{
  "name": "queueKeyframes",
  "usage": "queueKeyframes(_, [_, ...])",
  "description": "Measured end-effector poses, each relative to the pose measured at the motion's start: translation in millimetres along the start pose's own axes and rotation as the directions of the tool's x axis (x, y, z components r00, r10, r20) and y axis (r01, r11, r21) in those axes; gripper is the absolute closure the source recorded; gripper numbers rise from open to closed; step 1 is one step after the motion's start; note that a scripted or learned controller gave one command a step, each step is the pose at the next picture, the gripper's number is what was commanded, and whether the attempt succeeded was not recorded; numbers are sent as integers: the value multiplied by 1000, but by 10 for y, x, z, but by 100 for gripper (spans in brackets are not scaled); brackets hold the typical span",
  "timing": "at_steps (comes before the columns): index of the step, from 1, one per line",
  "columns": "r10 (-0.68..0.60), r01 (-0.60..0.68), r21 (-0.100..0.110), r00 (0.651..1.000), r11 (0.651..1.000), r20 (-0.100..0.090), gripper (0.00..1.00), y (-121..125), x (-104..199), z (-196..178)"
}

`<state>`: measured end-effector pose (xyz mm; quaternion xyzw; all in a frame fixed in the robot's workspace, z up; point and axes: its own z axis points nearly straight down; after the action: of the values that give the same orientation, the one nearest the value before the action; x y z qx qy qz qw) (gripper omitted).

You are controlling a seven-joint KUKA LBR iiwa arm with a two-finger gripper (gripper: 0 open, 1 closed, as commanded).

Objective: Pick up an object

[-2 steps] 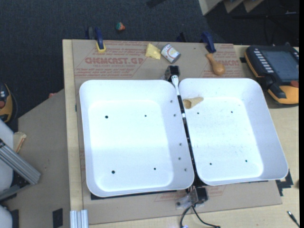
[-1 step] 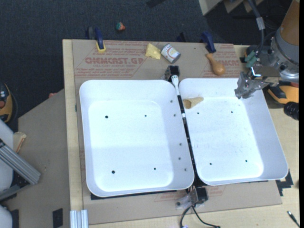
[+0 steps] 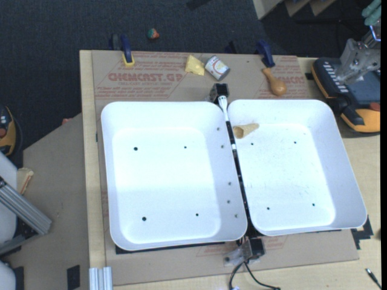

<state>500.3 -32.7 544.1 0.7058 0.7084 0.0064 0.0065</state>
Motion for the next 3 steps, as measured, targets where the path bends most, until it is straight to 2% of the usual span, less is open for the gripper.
queueKeyframes(1, [17,-18,16,1000,1000,4,100,-236,-1218,82])
queueKeyframes(2, [-1,1,29,1000,1000,-3,100,-164,-550,1333])
queueKeyframes(3, [10,-10,8,1000,1000,5,100,-227,-1175,501])
